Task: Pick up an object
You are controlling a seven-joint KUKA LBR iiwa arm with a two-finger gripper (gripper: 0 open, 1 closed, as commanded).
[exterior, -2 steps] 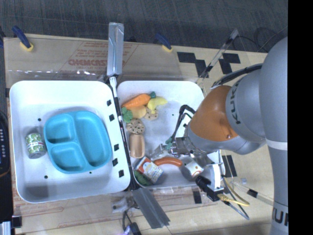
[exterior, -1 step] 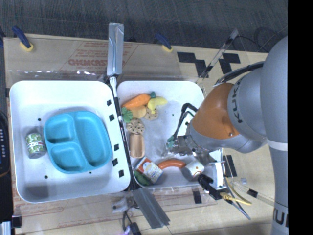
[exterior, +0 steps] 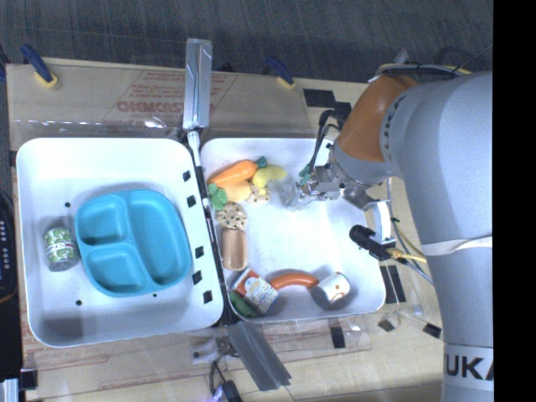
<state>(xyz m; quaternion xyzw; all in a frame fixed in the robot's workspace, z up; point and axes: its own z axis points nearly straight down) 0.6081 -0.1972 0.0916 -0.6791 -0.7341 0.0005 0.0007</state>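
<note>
My gripper (exterior: 295, 193) hangs low in the right bin (exterior: 293, 233), near its back, at the end of the grey arm with the orange band (exterior: 368, 132). Just to its left lie a yellow lemon (exterior: 269, 176) and an orange carrot (exterior: 232, 172), with a small green piece (exterior: 218, 196) beside them. I see nothing held by the gripper. Along the bin's left wall sit a round waffle-like cookie (exterior: 232, 217) and a tan cylinder (exterior: 234, 248). At the front lie a red sausage (exterior: 290, 280), a white cup (exterior: 334, 289) and a small packet (exterior: 255, 293).
The left bin (exterior: 42, 308) holds a blue divided plate (exterior: 132, 241) and a small green-patterned can (exterior: 59, 246) at its left wall. A metal divider (exterior: 198, 82) stands between the bins at the back. Cables and a black fitting (exterior: 368, 241) hang off the arm over the right bin's right side.
</note>
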